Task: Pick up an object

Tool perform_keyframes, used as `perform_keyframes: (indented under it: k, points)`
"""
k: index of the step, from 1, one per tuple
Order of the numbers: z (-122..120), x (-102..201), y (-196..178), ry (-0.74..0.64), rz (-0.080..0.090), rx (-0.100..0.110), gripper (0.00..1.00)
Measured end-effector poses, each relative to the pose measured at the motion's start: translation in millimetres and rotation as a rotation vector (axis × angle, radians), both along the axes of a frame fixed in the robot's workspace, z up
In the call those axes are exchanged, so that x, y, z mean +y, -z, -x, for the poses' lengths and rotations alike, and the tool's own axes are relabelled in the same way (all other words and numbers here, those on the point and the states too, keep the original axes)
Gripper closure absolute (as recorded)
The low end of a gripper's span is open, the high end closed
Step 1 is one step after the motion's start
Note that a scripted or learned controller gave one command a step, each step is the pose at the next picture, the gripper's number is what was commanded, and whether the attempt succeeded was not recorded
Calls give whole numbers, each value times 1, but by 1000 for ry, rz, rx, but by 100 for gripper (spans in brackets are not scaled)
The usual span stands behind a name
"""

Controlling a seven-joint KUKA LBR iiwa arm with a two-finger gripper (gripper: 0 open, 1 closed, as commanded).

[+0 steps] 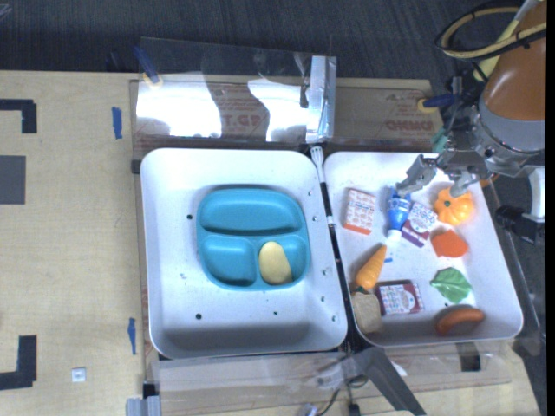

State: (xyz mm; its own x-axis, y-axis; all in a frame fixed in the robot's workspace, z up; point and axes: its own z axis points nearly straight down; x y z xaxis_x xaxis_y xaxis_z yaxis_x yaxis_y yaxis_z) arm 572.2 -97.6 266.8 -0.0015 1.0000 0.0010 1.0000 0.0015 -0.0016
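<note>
Orange and small, the pumpkin toy (456,207) sits just below the open, empty gripper (440,175), slightly to its right, in the right bin (512,306).

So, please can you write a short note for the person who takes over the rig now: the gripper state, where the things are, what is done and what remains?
Gripper: open, holding nothing, hovering over the upper part of the right bin, close to the small pumpkin and the blue bottle.
Right bin also holds: carrot, two small printed packets, green leaf piece, orange-red pieces.
Left bin: blue divided tray with a yellow lemon-like item in its lower right compartment.
Done: no object picked yet.
Left: close on one object and lift it.
</note>
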Motion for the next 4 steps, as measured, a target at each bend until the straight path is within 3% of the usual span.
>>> perform_keyframes:
  k: [1, 2, 3, 4]
  points:
    - [-14, -4, 162, 27, 1, -11, 0]
    - [-9, -1, 170, 23, 11, -30, 0]
    - [9, 3, 170, 88, 6, -32, 0]
    - [11, 0, 171, 6, 8, -28, 0]
